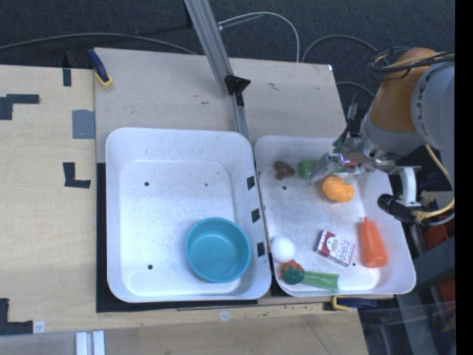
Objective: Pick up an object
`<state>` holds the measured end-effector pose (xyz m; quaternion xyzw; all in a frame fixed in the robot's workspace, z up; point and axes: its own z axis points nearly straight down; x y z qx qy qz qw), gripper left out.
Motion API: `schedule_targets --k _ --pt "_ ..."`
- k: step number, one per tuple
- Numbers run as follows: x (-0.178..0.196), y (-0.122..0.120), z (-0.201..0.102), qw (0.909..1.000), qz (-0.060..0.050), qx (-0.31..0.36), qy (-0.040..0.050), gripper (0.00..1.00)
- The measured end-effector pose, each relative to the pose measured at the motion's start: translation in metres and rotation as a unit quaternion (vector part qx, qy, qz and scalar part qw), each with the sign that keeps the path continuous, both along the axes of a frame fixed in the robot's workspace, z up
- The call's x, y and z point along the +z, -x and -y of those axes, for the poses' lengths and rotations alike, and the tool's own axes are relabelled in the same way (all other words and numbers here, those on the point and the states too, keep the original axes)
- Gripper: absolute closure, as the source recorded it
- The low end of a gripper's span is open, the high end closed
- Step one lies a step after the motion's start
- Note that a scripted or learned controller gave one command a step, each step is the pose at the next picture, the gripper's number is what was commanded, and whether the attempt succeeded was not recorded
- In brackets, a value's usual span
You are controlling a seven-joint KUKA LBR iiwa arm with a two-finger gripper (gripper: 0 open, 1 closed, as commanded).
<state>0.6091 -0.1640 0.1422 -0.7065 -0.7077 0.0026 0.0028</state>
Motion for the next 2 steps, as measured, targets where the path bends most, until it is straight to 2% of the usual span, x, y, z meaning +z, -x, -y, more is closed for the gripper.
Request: schedule_targets --k 1,2 --pt "-0.054 0.002 -0.001 1.0 0.0 0.0 0.0001 0.0" --pt "-0.041 0.0 -0.002 1.0 0.002 0.001 0.0001 1.0"
